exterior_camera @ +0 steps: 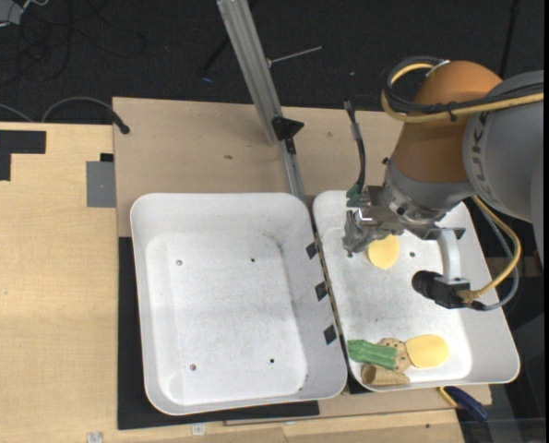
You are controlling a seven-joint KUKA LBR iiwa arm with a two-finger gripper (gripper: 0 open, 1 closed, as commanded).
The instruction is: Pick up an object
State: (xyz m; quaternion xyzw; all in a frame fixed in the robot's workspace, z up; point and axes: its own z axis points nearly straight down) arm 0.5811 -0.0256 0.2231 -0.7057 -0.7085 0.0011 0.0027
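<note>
Camera view shows us the gripper (359, 233) low in the right bin (495, 358); we cannot tell its finger state. A yellow disc (383, 253) lies just beside it, on its right.

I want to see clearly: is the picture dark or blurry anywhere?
Camera view: the floor at the top is very dark; the left bin is bright with a soft grey shadow inside; the yellow pieces in the right bin look a bit fuzzy.
</note>
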